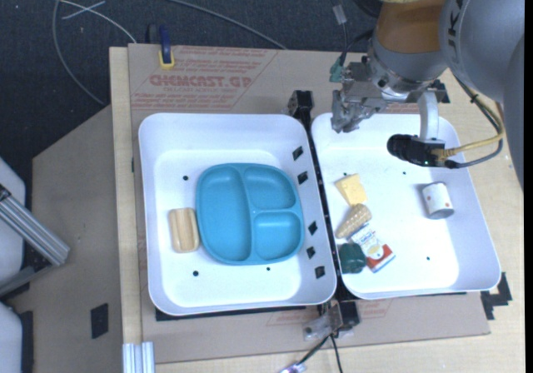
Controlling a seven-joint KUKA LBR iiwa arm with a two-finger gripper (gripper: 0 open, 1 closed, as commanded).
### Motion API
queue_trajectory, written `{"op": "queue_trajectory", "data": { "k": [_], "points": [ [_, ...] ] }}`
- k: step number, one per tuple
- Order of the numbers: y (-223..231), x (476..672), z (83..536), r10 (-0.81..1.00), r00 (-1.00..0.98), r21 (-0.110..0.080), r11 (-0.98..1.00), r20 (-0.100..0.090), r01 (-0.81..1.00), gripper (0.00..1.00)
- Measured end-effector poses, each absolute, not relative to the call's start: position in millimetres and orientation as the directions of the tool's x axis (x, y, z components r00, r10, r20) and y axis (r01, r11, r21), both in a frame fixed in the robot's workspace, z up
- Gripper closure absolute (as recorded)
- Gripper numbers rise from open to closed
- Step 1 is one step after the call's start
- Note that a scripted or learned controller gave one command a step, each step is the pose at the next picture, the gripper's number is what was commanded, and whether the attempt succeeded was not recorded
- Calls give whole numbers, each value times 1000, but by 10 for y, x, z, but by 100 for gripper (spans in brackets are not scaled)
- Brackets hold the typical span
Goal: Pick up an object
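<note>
Up at the right bin's (466,280) far-left corner the tool (346,117) hangs, grip state unreadable, so I'd line up squarely over the yellow block (351,190) before dropping.

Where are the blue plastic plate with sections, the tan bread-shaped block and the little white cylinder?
Blue plastic sectioned plate (249,213), camera view, on its middle divider.
Tan bread-shaped block (183,230), camera view, on its top face.
Little white cylinder (437,199), camera view, on its rounded side.

In the left bin (158,196) a divided plate (248,213) lies right of a bread slice (183,230); the right bin (466,255) holds a cheese wedge (351,190), cone (353,219) and cup (436,200).
</note>
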State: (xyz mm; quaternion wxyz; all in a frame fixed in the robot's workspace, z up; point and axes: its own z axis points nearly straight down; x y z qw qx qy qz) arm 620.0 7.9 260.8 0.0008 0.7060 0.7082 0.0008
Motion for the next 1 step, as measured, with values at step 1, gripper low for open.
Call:
{"op": "queue_trajectory", "data": {
  "k": [1],
  "points": [
    [584,6271,2392,1000,-5,-3,5,2,1000,100]
  ]
}}
